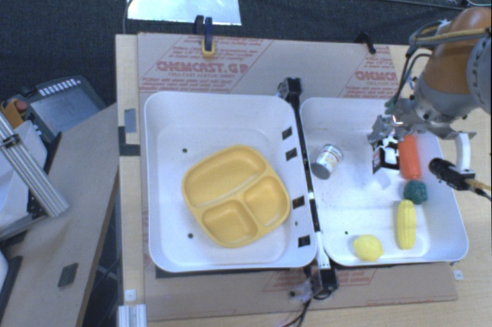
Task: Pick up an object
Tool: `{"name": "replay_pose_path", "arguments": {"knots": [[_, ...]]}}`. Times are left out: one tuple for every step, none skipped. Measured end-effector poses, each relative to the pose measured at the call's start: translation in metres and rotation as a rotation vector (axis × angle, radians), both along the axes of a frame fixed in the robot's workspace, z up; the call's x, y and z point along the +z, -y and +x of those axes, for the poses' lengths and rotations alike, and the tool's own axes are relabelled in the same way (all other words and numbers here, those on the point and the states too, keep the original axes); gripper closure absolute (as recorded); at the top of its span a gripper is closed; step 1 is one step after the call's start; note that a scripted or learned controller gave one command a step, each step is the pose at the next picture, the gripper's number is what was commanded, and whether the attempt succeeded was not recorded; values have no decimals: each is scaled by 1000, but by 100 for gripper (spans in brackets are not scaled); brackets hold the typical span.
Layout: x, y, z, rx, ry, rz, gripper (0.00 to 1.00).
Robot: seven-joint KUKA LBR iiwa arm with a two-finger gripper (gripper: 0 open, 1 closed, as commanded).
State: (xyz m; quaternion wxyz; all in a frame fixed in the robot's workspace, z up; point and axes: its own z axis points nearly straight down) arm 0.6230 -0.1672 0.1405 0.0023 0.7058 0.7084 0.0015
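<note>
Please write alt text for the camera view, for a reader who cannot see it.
A grey robot arm reaches from the right, its pincer low over the right bin, near a carrot, small can, corn cob, lemon and green piece. The left bin holds a yellow divided tray.

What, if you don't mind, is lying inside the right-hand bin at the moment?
A silver can, carrot, green ball, corn cob and lemon; the gripper covers part of its floor.
</note>
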Motion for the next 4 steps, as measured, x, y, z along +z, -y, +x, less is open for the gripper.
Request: {"name": "replay_pose_path", "arguments": {"knots": [[47,-1,9,1,1,-1,100],[102,0,11,2,1,-1,100],[109,-52,14,5,-2,2,100],[114,-111,22,6,-3,2,100]]}}
